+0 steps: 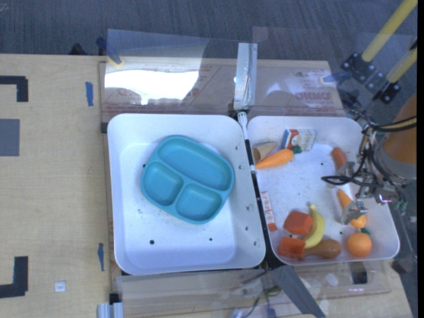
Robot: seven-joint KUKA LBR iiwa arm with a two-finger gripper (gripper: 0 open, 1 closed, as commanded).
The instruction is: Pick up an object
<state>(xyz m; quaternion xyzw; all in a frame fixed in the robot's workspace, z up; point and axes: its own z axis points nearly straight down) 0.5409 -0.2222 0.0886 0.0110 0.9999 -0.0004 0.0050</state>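
Observation:
The right white bin [311, 167] holds several toy foods. A carrot [275, 158] lies at its upper left beside a small carton [299, 138]. A yellow banana [317, 226], a red block [299, 222] and a brown piece [323, 248] cluster near the front. An orange ball [359, 244] sits at the front right. My gripper [356, 211] hangs low over the bin's right side, just above the orange ball and next to a small orange wedge [344, 197]. Cables hide much of it.
The left white bin [126, 197] carries a blue divided plate [187, 178]. A small red-orange piece [338, 156] lies near the right bin's far right wall. A clear plastic sheet [172, 78] stands behind the bins. Wooden bench [46, 177] spreads to the left.

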